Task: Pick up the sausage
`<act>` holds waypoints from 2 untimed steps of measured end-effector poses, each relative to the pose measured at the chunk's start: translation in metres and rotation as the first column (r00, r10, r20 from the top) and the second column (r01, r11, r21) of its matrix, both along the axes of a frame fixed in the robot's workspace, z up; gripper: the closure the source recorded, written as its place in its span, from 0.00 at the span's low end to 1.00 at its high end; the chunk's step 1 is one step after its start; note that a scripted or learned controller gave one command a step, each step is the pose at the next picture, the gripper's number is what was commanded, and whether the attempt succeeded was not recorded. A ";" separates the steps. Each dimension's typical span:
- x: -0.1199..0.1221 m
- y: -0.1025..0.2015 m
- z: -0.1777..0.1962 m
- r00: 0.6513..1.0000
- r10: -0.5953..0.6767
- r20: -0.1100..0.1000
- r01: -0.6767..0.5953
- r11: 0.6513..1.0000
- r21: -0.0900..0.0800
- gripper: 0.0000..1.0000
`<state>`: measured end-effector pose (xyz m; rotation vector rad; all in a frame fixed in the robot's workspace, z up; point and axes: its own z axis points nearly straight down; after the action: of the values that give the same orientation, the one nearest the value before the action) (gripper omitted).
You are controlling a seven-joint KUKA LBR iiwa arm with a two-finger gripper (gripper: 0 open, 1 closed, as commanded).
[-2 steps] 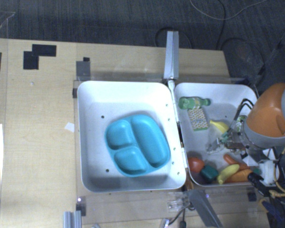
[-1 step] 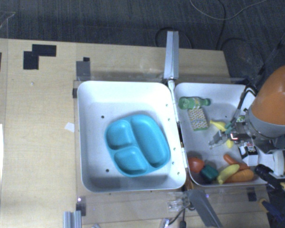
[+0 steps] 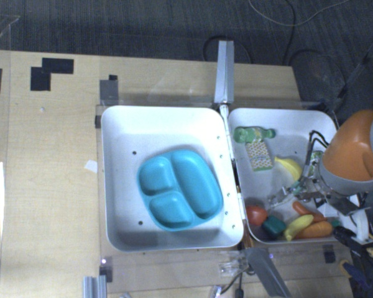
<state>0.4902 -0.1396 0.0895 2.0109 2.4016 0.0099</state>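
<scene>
The sausage (image 3: 303, 208) is a short reddish-orange piece lying near the front of the right bin (image 3: 326, 124), partly under the arm. My gripper (image 3: 294, 193) hangs low over that bin, just behind and to the left of the sausage, below the orange wrist band (image 3: 354, 154). Its metal tip is close above the toys, and the view does not show anything held in it.
Around the sausage lie an orange carrot (image 3: 315, 230), a yellow banana (image 3: 296, 228), a dark teal piece (image 3: 273, 226) and a red tomato (image 3: 256, 215). Farther back are a yellow fruit (image 3: 288, 166), a patterned packet (image 3: 259, 154) and a green bottle (image 3: 253, 133). The left bin (image 3: 121, 166) holds a blue divided tray (image 3: 180, 188).
</scene>
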 end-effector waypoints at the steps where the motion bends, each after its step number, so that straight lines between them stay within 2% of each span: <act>1: 0.003 0.001 0.012 1.000 0.002 0.008 -0.002 1.000 0.000 1.00; 2: 0.003 0.001 0.012 1.000 0.002 0.007 -0.002 1.000 0.000 0.00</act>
<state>0.4929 -0.1385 0.1016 2.0053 2.3990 0.0173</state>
